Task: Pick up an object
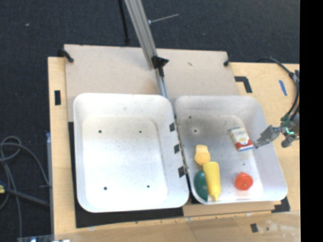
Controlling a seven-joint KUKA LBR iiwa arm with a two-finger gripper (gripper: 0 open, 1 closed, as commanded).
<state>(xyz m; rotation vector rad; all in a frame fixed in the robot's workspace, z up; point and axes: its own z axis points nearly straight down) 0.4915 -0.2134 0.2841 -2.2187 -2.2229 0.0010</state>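
The right bin (262,116) holds several small objects. A white and red carton (240,138) lies toward its right side. A bumpy yellow piece (202,155) sits near the middle, with a yellow bottle (212,179) just below it and a green object (201,183) against the bottle's left side. A red round object (244,181) rests near the bin's front right. My gripper (270,134) reaches in from the right edge, just over the bin's right rim, with its tip close beside the carton's right side. Nothing is visibly held.
The left bin (81,135) stands beside the right one, divided from it by a rim with black clips. A grey metal mast (141,29) rises behind the bins. Cables lie on the dark floor at the left.
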